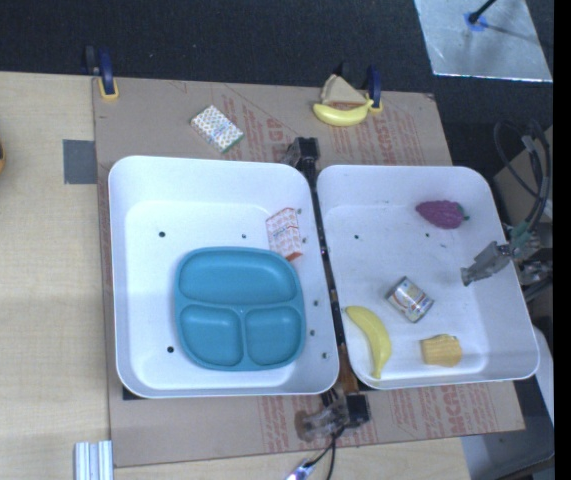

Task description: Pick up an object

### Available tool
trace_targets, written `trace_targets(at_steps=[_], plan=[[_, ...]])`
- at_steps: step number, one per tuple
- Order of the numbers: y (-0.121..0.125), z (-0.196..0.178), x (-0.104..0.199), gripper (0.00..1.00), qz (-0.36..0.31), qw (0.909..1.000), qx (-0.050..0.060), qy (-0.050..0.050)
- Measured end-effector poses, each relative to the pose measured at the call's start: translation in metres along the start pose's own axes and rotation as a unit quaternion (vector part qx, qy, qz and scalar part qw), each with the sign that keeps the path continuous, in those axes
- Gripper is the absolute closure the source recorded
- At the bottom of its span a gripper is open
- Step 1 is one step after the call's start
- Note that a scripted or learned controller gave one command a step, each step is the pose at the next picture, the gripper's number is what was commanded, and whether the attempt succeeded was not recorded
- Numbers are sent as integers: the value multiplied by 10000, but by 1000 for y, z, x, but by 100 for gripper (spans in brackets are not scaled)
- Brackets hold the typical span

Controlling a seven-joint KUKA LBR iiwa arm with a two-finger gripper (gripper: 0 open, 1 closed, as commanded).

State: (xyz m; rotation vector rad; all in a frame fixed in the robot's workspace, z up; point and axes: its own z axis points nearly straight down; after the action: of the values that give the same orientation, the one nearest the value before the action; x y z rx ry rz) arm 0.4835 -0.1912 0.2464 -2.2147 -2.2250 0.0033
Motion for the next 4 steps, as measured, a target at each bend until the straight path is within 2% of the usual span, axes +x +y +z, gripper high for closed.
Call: trace_targets(at_steps=[1,2,3,4], plan=[[60,97,-20,0,-10,10000,7,-3],[81,155,68,0,-11,10000,8,0],[34,155,25,0,4,10000,3,-3],[2,155,-2,0,4,10000,3,2]])
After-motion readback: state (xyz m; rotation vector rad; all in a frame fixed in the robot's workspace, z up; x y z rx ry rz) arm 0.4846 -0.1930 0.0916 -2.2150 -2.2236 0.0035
